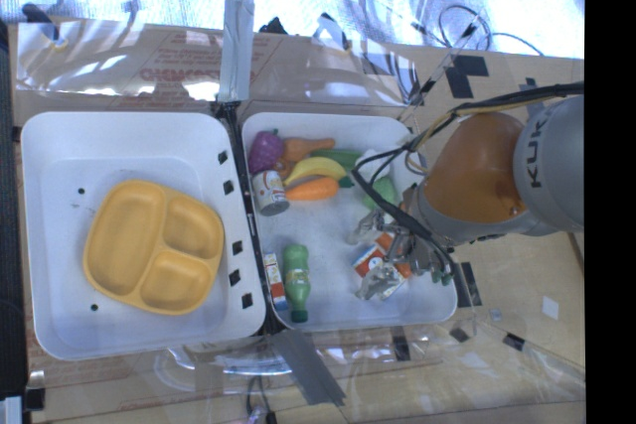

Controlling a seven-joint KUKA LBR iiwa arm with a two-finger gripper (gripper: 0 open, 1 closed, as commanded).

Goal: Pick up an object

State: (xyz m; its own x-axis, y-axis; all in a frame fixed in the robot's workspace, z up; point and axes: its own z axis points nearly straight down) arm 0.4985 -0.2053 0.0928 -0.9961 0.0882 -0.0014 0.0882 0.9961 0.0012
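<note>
Starting at the far left: the yellow divided plate [152, 245] sits alone in the left bin [50, 333], well apart from anything I care about. Taking the green bottle [296, 283] as my landmark in the right bin [318, 129]: a small carton [273, 279] lies just to its left, touching or nearly so, against the wall. Up from the bottle stands a small can [269, 192], and beyond that the purple fruit [265, 152], the banana [314, 170] and the carrot [312, 191], all crowded together.

To the right of the bottle, well apart from it, the gripper [383, 265] is down at the bin floor, over an orange and white item [370, 262] with something crumpled and silvery [379, 286] just below it (I can't make out what either one is).

Risks, as I read it: those two pieces lie touching, so a close could catch both, or clip an edge and flick one away. They also sit near the bin's right wall, so a finger could foul the rim. The loose cables [383, 184] hang over the green item [383, 190] up there and could drag it on the lift.

The claw itself: metal, cable and packaging blur together, so I cannot tell whether it's spread or pinched. It looks to be touching the orange and white item; I won't call that a hold.
</note>
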